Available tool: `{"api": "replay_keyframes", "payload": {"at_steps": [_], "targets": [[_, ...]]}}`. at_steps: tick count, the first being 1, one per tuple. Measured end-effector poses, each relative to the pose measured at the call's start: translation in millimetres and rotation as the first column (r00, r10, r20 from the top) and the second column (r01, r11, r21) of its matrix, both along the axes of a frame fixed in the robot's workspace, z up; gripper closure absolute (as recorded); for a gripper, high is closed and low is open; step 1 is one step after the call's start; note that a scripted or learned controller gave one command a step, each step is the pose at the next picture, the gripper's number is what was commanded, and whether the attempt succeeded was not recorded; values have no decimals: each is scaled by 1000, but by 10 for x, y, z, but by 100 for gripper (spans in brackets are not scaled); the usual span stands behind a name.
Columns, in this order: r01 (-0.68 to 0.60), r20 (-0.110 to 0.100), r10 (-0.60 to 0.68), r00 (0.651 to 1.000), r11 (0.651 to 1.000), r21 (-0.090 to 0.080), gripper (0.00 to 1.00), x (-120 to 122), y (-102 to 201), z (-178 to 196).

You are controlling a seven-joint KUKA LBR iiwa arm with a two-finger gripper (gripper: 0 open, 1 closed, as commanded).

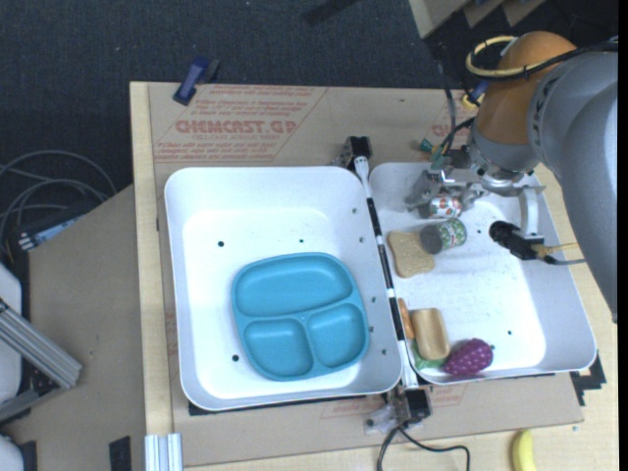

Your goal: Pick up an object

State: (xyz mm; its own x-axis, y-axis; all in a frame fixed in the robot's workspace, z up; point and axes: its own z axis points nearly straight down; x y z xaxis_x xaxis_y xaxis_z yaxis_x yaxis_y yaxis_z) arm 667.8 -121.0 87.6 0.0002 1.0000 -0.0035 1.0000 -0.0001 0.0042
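Observation:
My gripper [444,194] hangs over the far left part of the right bin [549,307]. Just in front of it, a small green and white can [446,235] lies on its side, very close to the gripper's tip. A tan slice of toast [408,252] lies left of the can against the bin's left wall. Near the front left corner are a tan bread roll [429,331] and a purple bunch of grapes [469,358]. A small red and white patch [447,205] shows right under the gripper; I cannot tell what it is.
The left bin [196,263] holds a blue divided plate [299,314]. A blue clip [195,79] lies at the board's far left corner, outside the bins. A yellow object [523,451] pokes in at the bottom edge, off the board.

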Motion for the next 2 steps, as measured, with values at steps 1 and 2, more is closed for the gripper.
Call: {"api": "replay_keyframes", "payload": {"at_steps": [1,2], "targets": [[-1,5,1,1000,1000,0,100,15,1,122],[-2,-4,2,1000,1000,5,100,-507,709,981]]}}
